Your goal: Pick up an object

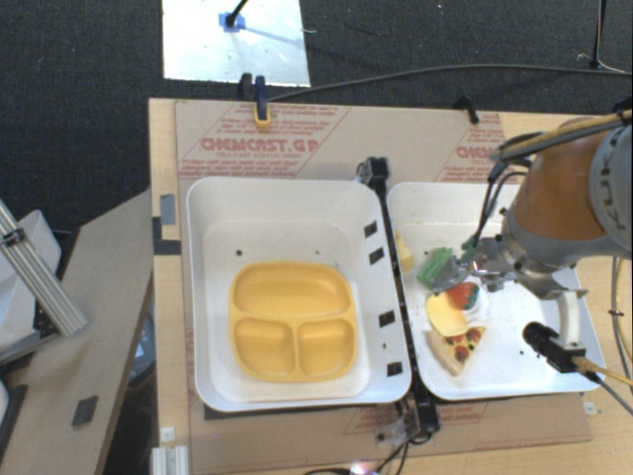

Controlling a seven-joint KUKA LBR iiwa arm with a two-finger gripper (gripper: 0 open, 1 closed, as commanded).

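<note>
Tool (473,263): your arm's grey-and-orange bulk covers it from above. Right bin (435,379): far corner behind the tool hidden. Red item (462,295) under the tool: too small to identify.

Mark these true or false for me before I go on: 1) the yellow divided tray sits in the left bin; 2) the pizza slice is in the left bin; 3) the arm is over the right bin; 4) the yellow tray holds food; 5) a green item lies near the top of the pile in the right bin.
1) True. The yellow tray sits in the left bin.
2) False. The pizza slice lies in the right bin.
3) True. The arm reaches over the right bin from the right.
4) False. The tray's three compartments are bare.
5) True. A green item lies above a red and white piece and a yellow disc.
</note>
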